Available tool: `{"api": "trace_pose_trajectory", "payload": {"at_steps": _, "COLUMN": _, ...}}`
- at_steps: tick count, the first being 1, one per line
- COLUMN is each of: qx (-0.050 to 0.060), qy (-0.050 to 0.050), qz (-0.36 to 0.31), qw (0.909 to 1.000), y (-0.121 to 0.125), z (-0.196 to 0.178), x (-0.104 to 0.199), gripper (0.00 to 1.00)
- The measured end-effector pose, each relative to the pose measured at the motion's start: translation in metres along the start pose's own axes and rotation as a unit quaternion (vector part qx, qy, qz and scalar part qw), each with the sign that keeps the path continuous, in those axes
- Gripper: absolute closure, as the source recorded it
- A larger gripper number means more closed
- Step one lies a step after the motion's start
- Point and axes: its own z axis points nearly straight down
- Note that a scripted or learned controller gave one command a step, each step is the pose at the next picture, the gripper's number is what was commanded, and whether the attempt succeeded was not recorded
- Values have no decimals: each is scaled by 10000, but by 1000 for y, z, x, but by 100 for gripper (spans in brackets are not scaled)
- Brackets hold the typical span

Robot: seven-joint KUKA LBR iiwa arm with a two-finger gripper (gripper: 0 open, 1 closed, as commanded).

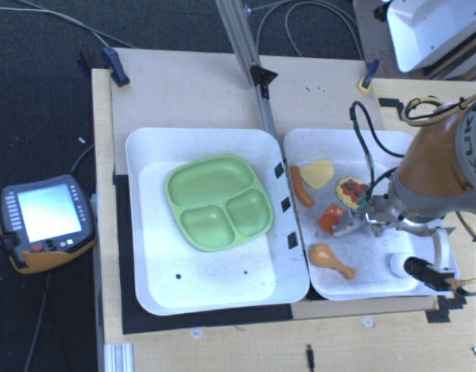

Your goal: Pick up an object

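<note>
- A small red toy food piece (329, 220) lies in the right white bin (377, 287), just left of the gripper (354, 222), which sits low over the bin floor right beside it.
- The gripper's metal tip is touching or nearly touching the red piece; how its jaws stand and whether it grips anything cannot be made out.
- Just above the gripper lies a round toy pizza slice (351, 190) with red and yellow topping.
- Further up and left are a pale yellow wedge (318, 173) and an orange sausage (301, 186), side by side near the bin's left wall.
- Below the red piece lies a tan toy drumstick (331, 259), apart from the gripper.
- The grey arm with its orange band (436, 165) reaches in from the right, trailing black cables.
- The left white bin (156, 285) holds a green divided plate (219, 201) with three compartments.
- Both bins sit on a pale wooden bench (184, 91) with blue clamps at its far edge; a metal pole rises between them.
- On the dark floor at left lies a handheld control pendant (44, 222) with a lit screen; no writing is legible.
</note>
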Motion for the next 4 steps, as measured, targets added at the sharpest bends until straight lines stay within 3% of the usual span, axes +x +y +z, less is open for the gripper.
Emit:
{"api": "trace_pose_trajectory", "payload": {"at_steps": 1, "qx": -35, "qy": -13, "qz": 2, "qw": 10000, "y": 1, "z": -14, "x": -1, "gripper": 100}}
{"api": "trace_pose_trajectory", "payload": {"at_steps": 3, "qx": -78, "qy": -33, "qz": -6, "qw": 10000, "y": 16, "z": -134, "x": -10, "gripper": 100}}
{"api": "trace_pose_trajectory", "payload": {"at_steps": 4, "qx": -57, "qy": -28, "qz": -6, "qw": 10000, "y": 17, "z": -147, "x": -10, "gripper": 100}}
